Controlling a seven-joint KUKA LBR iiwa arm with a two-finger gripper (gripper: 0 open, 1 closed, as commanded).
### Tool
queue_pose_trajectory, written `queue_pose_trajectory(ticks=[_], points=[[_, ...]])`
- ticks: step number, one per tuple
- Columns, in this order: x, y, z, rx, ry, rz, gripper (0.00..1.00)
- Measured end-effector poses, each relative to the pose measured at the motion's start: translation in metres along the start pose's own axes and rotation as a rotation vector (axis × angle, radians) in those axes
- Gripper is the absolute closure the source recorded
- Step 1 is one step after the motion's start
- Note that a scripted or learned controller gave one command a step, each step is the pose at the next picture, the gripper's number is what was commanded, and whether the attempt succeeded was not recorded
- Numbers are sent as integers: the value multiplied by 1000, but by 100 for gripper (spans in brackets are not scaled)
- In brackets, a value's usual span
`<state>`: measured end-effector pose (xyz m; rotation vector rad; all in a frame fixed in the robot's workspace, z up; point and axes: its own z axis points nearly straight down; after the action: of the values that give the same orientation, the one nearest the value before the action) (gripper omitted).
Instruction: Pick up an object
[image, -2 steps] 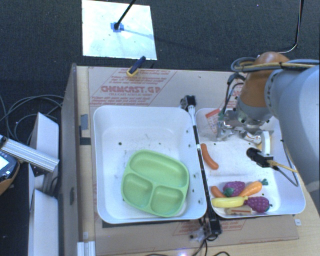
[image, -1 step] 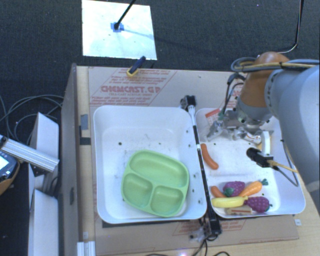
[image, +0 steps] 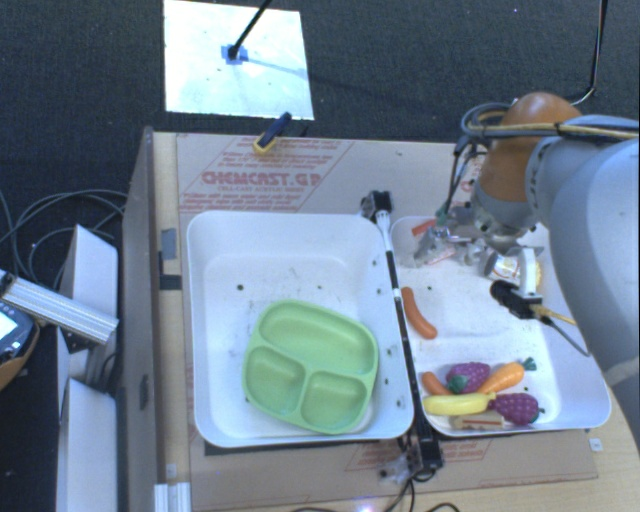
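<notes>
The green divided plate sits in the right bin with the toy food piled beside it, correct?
Not quite. The camera view shows the green divided plate in the left bin; the toy food is piled in the right bin, apart from the plate.

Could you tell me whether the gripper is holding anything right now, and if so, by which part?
It cannot be told: the gripper sits low at the far end of the right bin, and its fingertips are too blurred to read.

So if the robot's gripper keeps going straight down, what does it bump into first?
Probably the bare white floor of the right bin near its far end. The gripper points down there; the sausage lies nearer the camera. Depth is hard to judge.
</notes>
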<state>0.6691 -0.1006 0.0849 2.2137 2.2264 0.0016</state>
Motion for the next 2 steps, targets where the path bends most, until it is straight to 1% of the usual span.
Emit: queue_pose_trajectory(ticks=[2], points=[[-23,0,-1,-1,-2,4,0]])
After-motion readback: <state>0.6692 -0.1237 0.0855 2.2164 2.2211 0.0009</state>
